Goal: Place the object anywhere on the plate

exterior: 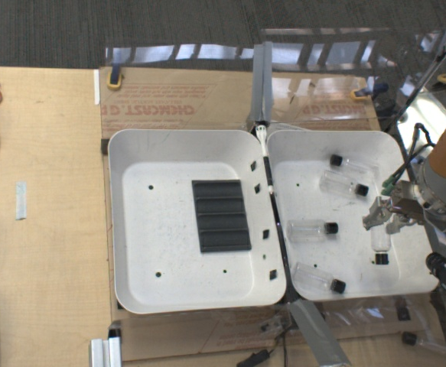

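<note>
Gripper (pixel 383 216): at the right side of the right bin (pixel 314 140), on a grey arm (pixel 441 178) entering from the right edge; metal fingers (pixel 374 215) pointed down and leftward. Finger spread: cannot tell, blurred against the white floor.

Clear vial with black cap (pixel 380 247): directly beneath the fingers, lying lengthwise, cap end nearest the bin's front wall; upper end just under or touching the fingertips, contact not resolvable. Not seen clamped between the fingers.

Second vial (pixel 346 184): left of and above the fingers, lying at a slant, black cap toward the fingers.

Third vial (pixel 343 161): farther up and left, near the second, cap on its left end.

Fourth vial (pixel 312 228): left of the fingers, lying crosswise, cap on the end nearer them.

Fifth vial (pixel 320 280): below and left of the fingers, near the front wall, cap toward the right.

Black ribbed plate (pixel 221 215): well to the left of the fingers, flat in the middle of the left bin (pixel 131 205); apart from every vial.

Both bins: side by side on brown cardboard (pixel 177 105) over a pale wooden worktop (pixel 47 167).
</note>
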Controlling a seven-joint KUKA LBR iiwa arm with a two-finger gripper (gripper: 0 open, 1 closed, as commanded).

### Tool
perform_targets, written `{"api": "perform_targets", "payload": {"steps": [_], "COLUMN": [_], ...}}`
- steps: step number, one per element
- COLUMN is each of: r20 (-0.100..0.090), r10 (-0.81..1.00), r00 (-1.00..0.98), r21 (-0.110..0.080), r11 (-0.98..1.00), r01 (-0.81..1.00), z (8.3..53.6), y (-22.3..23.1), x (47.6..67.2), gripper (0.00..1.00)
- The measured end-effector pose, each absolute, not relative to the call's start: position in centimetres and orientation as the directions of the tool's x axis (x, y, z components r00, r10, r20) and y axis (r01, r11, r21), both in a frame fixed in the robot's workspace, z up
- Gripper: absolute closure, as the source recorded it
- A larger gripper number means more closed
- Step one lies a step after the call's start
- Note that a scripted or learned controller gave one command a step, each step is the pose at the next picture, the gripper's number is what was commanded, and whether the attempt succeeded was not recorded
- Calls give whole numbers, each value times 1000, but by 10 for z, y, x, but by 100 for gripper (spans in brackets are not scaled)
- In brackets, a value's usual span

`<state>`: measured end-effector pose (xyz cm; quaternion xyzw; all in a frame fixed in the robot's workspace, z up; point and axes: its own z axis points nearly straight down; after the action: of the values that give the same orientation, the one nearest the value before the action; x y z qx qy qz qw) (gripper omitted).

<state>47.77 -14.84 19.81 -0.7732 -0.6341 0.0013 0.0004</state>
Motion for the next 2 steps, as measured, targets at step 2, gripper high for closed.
{"api": "perform_targets", "payload": {"steps": [2], "r20": [-4], "r10": [871], "r00": [492], "r21": [-3], "r11": [-492], "r01": [871], "z": [190], "y": [-44], "x": [607], "gripper": [100]}}
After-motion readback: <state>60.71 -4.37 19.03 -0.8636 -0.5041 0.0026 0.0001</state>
